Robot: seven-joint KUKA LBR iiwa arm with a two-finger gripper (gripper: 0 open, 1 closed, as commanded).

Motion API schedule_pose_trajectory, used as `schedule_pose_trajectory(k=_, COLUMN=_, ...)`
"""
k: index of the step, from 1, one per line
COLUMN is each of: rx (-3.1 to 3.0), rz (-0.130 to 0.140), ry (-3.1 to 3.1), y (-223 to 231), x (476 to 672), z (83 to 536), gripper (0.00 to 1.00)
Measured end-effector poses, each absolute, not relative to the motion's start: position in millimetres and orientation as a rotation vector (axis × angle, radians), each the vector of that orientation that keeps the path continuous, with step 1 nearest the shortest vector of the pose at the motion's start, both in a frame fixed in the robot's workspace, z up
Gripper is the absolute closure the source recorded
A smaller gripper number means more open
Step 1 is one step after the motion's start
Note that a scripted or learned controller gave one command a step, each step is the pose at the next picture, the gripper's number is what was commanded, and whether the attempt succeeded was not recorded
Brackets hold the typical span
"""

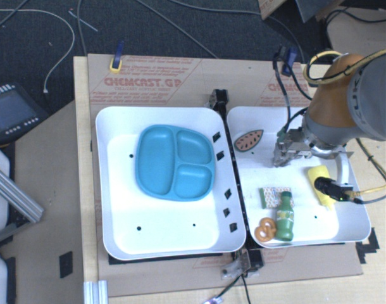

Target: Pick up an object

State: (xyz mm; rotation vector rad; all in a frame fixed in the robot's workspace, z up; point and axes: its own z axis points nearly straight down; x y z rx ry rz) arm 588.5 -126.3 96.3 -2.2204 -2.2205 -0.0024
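My gripper [281, 156] hangs over the upper middle of the right bin [354, 230], pointing down at bare white floor. A brown oval speckled piece [248, 140] lies just to its left, apart from it. Below the gripper sit a small patterned green packet [273, 197], a green bottle [285, 217] and an orange ring-shaped piece [265, 230], close together near the bin's front edge. A yellow object [317, 175] lies to the right, partly under the wrist. I see nothing between the gripper's tips.
The left bin [117, 220] holds a blue divided plate [174, 162]. A black divider with clips [228, 189] runs between the bins. Cables trail over the floor behind the bench.
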Motion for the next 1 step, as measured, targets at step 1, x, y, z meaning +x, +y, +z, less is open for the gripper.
schedule_pose_trajectory(k=1, rx=-2.224, rz=-0.007, ry=-2.227, y=-123.9, x=592.2, z=160.9, gripper=1.00)
